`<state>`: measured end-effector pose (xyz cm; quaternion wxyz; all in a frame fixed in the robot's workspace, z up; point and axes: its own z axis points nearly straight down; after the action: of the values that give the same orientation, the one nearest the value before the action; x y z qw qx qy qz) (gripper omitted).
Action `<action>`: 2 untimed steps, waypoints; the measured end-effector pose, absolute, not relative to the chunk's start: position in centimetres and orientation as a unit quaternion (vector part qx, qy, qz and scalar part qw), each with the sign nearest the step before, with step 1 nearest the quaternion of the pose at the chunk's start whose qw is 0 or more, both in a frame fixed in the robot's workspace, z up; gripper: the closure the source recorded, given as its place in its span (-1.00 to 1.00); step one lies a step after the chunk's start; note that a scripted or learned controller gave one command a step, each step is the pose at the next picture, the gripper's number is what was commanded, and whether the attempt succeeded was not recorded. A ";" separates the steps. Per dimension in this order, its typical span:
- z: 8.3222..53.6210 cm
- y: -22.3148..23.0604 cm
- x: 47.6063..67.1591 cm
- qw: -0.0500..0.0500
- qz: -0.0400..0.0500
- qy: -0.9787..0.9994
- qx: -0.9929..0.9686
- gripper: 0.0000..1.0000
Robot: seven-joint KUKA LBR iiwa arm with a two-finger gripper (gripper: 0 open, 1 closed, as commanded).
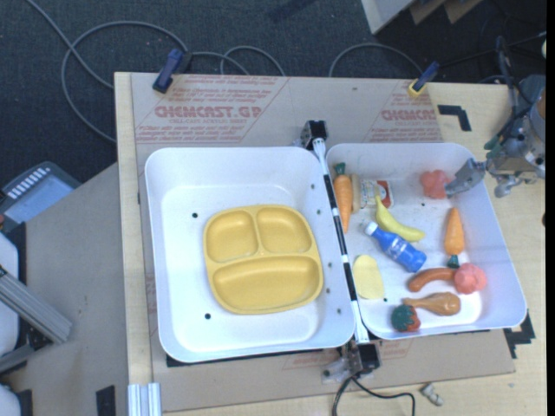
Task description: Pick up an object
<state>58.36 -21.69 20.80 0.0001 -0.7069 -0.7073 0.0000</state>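
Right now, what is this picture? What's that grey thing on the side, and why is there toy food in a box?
You are looking down from a camera fixed above a bench. On it sit two white bins side by side. The left bin holds a yellow tray with three sections. The right bin holds toy food: a banana, two carrots, a blue bottle, a sausage, a drumstick and a few more pieces. The grey thing at the right is a robot arm. At its end is its tool, which works like two fingers for pinching. It sits over the top right corner of the right bin, near a pink toy. Its job is to pick something up. It holds nothing that I can see.
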 end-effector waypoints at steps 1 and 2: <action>9.5 -22.0 57.0 0.002 -0.002 -0.708 -0.706 -1.00; 8.5 -14.8 63.9 0.001 0.000 -0.708 -0.707 -1.00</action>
<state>63.94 -14.77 8.48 0.0007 -0.7065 -0.7077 -0.0004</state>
